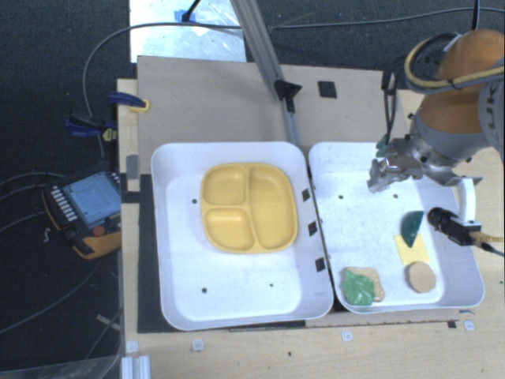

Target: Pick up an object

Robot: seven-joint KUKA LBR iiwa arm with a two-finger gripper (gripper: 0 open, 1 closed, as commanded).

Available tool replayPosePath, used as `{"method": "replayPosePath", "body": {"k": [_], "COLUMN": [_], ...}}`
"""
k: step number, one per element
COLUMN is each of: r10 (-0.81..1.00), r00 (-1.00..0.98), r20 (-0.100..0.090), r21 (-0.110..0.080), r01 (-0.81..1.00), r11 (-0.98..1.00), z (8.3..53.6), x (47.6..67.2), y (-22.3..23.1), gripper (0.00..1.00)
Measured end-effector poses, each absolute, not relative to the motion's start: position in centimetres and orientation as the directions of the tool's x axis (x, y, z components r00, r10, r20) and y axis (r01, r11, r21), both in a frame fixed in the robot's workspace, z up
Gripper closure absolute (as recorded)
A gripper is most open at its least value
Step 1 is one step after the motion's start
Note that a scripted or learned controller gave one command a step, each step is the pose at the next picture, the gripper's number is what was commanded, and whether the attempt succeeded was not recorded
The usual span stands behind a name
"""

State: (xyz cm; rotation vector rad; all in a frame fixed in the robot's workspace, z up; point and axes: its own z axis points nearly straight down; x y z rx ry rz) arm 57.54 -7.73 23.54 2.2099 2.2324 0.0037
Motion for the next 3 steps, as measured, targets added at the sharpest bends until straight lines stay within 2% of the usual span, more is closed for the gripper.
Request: {"method": "replayPosePath", "body": {"k": [1, 3], "r10": [1.000, 1.000], "r00": [-0.011, -0.011], "r20": [0.002, 0.002], "r21": [0.002, 0.002], "r01": [1.000, 1.000], "r11": [0.011, 0.011], "z": [24.3, 22.8], "x": [57.4, 58.1], "y": [-2.6, 9.8], "gripper": [1.00, 1.00]}}
